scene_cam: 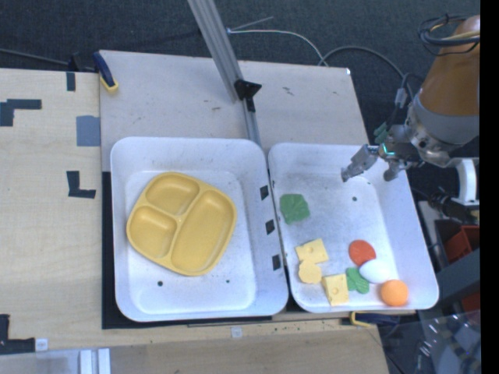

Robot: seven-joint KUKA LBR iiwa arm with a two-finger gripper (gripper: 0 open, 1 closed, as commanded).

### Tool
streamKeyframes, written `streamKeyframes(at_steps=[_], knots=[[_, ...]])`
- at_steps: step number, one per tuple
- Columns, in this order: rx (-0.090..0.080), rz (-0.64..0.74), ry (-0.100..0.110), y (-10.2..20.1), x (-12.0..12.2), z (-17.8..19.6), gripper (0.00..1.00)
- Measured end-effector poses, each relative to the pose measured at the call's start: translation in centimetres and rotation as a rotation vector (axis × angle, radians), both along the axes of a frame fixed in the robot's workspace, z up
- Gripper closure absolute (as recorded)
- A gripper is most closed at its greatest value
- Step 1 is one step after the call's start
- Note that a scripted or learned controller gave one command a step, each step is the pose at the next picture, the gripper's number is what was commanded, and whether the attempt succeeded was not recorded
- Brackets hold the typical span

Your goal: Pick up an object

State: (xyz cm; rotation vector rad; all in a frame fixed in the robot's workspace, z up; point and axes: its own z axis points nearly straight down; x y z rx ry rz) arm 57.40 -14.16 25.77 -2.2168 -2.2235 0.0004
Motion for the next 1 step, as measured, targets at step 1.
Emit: streamKeyframes(at_steps=[1], knots=[[-0.002, -0.007, 0.008, -6.32, -0.67, -9.75, 0.00]])
